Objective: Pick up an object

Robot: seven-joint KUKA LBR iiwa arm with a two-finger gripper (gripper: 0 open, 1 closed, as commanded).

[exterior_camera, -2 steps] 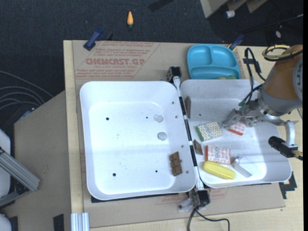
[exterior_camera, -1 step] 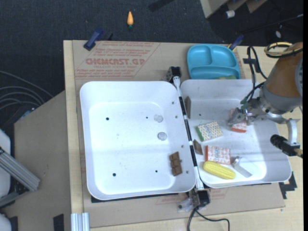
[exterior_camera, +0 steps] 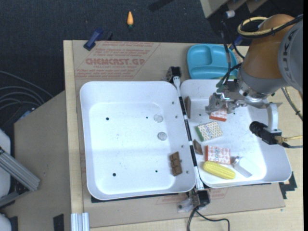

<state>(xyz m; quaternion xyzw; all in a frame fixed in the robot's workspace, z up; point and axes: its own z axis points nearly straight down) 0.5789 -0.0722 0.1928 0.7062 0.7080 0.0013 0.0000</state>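
Because the gripper (exterior_camera: pixel 219 105) hangs low over the far end of the right bin (exterior_camera: pixel 276 170), the thing right under it, a small red and white packet (exterior_camera: pixel 218 115), looks like the one to pick up. I cannot tell from up here if the packet is held. It looks light, flat and a bit bendy, so I think its long sides are the best spot to pinch. Near it lie a dotted packet (exterior_camera: pixel 208 131), a red patterned packet (exterior_camera: pixel 217 153) and a toy corn cob (exterior_camera: pixel 219 170) (it may roll). The bin floor is smooth and white. The left bin (exterior_camera: pixel 96 93) has lots of room, with a little brown block (exterior_camera: pixel 175 163).
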